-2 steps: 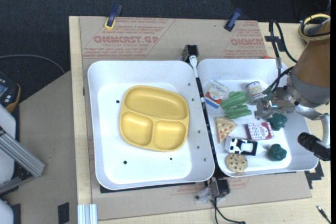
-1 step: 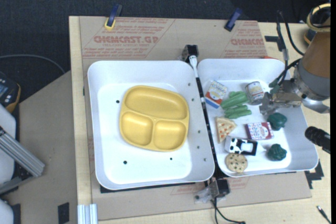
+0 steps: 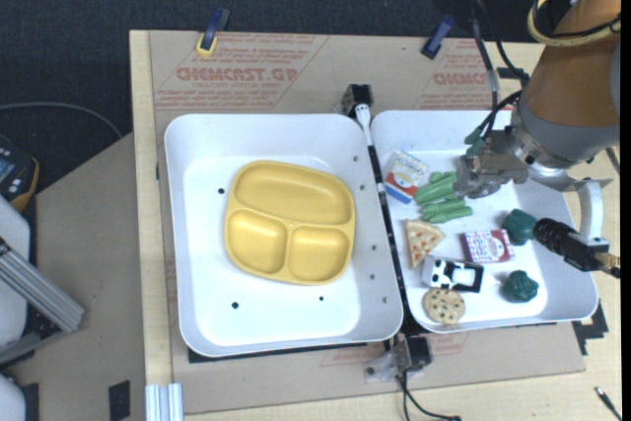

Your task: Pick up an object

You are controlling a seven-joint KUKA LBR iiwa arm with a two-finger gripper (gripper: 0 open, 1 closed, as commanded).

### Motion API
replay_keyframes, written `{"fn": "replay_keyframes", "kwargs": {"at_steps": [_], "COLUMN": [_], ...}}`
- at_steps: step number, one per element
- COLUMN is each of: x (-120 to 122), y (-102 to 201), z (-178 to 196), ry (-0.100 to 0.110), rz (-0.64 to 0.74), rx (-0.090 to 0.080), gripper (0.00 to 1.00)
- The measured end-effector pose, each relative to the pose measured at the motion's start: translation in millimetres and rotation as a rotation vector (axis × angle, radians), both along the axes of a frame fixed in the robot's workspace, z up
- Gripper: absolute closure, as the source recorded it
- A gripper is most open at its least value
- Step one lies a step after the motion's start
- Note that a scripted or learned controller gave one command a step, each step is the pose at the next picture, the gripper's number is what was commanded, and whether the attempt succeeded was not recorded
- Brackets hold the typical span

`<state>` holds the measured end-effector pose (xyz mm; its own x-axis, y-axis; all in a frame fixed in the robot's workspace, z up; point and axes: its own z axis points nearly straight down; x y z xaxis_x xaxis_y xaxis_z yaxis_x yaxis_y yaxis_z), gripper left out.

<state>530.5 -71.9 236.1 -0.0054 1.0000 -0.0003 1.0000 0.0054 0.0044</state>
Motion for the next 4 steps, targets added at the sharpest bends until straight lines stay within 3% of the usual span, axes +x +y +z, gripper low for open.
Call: {"fn": "replay_keyframes", "kwargs": {"at_steps": [2,3,4], "x": [42,44,51], "y": [112,149,154], "z": [-8,-22,-2], "ry": [0.001,0.006,0.000], "rz": [0.002,-0.001,-0.004], "rx": [0.002,0.001,0.001], "gripper": [1.00,1.00,1.00]}}
